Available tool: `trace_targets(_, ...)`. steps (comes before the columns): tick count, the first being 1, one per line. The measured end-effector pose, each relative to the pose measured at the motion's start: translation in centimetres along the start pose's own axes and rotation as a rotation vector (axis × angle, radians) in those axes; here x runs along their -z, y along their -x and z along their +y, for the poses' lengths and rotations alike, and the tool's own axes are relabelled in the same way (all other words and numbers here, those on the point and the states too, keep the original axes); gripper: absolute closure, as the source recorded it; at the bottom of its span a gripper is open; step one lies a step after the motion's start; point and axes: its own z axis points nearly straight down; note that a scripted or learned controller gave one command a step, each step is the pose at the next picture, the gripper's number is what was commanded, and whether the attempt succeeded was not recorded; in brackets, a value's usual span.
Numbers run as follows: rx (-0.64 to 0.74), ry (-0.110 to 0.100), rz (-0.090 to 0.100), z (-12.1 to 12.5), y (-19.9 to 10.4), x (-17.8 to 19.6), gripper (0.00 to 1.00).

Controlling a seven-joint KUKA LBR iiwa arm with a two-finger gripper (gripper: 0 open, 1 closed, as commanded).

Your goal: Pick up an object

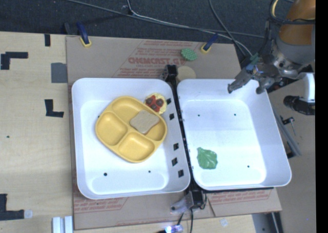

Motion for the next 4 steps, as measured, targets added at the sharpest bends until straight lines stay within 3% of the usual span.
trace_targets(1,0.003,0.012,-0.002,0.2,0.0,0.8,0.00)
trace_targets(4,0.003,0.008,-0.003,0.7,0.3,-12.6,0.00)
